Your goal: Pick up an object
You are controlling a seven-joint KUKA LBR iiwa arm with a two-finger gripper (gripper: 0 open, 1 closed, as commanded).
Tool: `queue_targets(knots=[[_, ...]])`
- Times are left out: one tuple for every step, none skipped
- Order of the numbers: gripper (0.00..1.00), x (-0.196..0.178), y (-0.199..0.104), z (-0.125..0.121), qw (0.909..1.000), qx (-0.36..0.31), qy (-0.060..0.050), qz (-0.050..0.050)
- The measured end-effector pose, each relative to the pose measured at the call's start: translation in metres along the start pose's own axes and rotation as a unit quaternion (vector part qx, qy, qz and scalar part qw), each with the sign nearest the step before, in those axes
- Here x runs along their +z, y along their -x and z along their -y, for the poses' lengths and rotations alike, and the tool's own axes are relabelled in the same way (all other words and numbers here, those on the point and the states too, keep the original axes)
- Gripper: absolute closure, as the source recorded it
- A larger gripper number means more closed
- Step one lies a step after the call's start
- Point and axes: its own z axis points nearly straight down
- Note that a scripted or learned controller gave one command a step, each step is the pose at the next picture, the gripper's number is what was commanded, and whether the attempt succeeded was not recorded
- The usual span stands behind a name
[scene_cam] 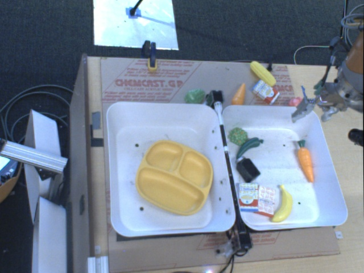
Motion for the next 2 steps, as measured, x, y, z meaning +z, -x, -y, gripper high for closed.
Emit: queue_targets(knots=[[0.0,0.146,-0.009,0.043,1.0,0.001,-0.005,-0.002],[0.0,0.025,0.006,-0.045,1.0,-0.002,0.008,0.003]])
